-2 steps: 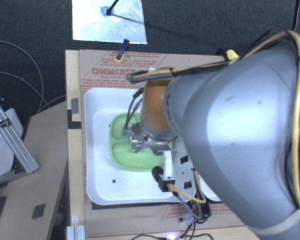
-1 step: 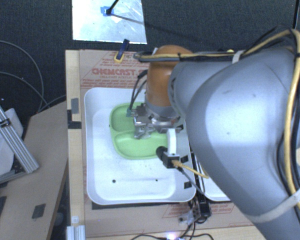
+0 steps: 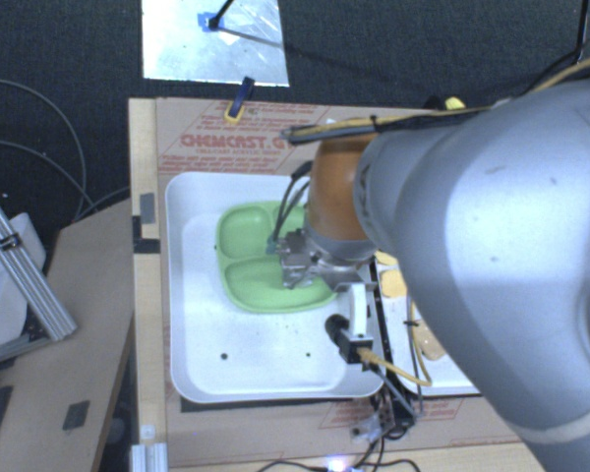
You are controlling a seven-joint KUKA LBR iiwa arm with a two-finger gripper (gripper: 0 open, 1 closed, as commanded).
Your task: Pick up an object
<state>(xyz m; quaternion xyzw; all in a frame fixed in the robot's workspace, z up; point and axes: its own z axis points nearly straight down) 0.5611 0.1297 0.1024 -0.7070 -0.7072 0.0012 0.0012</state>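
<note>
arm (image 3: pixel 492 254) filled the right of the camera view, a broad grey bulk slanting in toward the left bin (image 3: pixel 192 342). its orange band (image 3: pixel 336 195) sat above the wrist, directly over the middle of that bin. below the band the gripper (image 3: pixel 297 264) came down onto a green tray (image 3: pixel 251 264), a pale, two-part dish lying in the upper half of the bin. the gripper's metal end overlapped the tray's right side, close to the ridge that split the tray into two hollows. how far the end effector was spread, and whether it had hold of anything, could not be told: the wrist and cables covered it from above. the tray lay flat on the bin floor, its left rim apart from the bin's left wall. a black fitting (image 3: pixel 346 334) with a yellow cable hung off the wrist over the bin's lower right corner. the lower part of the bin floor was white with a few dark specks. to the right, between the arm and the bin wall, a strip of the right bin (image 3: pixel 442 377) was seen, with yellowish objects (image 3: pixel 393 283) in it, too hidden to name. both bins rested on a cardboard sheet (image 3: pixel 206 141) printed with red lettering. beyond it lay a shiny plate (image 3: pixel 211 28) on dark carpet.
</note>
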